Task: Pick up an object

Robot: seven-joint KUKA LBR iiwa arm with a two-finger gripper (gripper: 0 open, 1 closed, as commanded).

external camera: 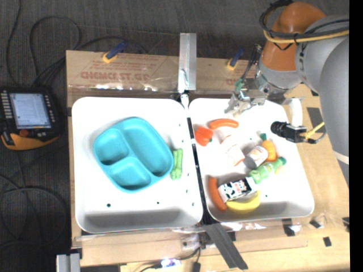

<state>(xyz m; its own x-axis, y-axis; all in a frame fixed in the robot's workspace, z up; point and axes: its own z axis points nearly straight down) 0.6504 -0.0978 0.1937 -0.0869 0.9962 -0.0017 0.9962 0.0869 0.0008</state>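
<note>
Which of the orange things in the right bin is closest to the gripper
The long orange sausage-shaped piece at the back of the right bin. It lies just below the gripper; the other orange pieces sit farther forward.

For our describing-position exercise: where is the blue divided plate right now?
In the camera view the blue divided plate lies in the left bin, near its middle, with a green pod-shaped toy just to its right by the wall between the bins.
</note>
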